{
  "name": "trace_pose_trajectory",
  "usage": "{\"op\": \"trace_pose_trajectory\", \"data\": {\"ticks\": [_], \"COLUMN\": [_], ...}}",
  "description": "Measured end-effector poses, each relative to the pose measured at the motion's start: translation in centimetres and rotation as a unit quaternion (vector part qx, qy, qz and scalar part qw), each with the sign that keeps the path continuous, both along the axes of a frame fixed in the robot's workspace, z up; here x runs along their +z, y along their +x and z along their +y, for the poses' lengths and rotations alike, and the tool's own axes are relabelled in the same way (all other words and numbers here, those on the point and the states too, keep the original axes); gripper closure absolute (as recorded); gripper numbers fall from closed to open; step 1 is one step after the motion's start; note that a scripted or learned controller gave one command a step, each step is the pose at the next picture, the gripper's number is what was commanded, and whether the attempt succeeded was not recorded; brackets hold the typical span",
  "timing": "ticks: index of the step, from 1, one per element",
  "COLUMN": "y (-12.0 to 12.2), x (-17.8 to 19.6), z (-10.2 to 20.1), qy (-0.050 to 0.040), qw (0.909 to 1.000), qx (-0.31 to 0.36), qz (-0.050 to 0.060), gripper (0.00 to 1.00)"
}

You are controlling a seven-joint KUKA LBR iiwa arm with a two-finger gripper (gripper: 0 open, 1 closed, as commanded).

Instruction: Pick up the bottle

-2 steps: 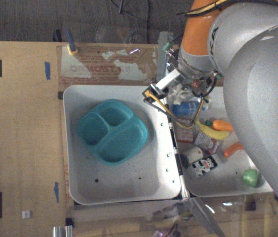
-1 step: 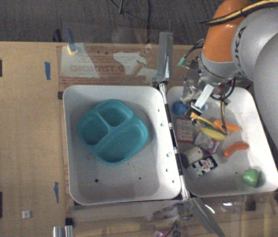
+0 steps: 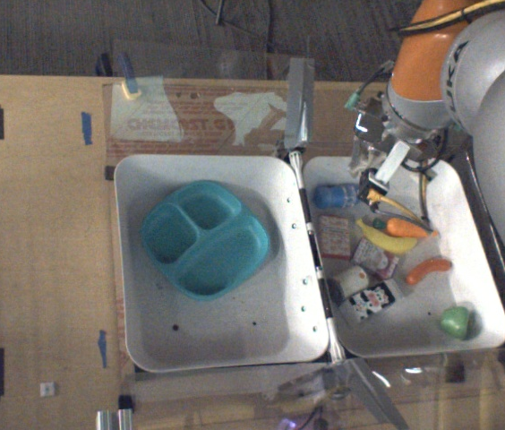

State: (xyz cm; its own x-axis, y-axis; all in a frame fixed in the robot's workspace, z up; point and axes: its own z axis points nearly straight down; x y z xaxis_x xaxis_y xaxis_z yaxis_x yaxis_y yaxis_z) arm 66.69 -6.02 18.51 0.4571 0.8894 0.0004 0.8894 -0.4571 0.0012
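Note:
A small blue bottle (image 3: 332,195) lies on its side at the back left of the right bin (image 3: 485,316), close to the wall shared with the left bin. My gripper (image 3: 372,184) hangs low over the back of that bin, just to the right of the bottle and above the end of a yellow banana (image 3: 385,238). Nothing can be seen held in it. The grey arm with its orange band (image 3: 432,38) reaches in from the upper right.
The right bin also holds an orange carrot (image 3: 406,229), an orange sausage-like piece (image 3: 427,270), a green apple (image 3: 457,322), a black-and-white carton (image 3: 372,300) and small packets (image 3: 334,236). A teal divided plate (image 3: 204,237) lies in the left bin (image 3: 226,339).

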Motion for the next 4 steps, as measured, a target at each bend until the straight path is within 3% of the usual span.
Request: {"op": "trace_pose_trajectory", "data": {"ticks": [1, 2, 3, 4], "y": [0.0, 0.0, -2.3, -11.7], "x": [0.0, 0.0, 0.8, -0.1], "z": [8.4, 14.3, 5.3, 1.7], "qy": [0.0003, 0.0014, 0.0001, 0.0006], "qw": [0.9982, 0.9544, 0.9600, 0.9627], "qx": [-0.059, -0.298, -0.280, -0.271], "qz": [0.000, 0.001, 0.003, 0.002], "gripper": [1.00, 1.00, 1.00, 1.00]}}
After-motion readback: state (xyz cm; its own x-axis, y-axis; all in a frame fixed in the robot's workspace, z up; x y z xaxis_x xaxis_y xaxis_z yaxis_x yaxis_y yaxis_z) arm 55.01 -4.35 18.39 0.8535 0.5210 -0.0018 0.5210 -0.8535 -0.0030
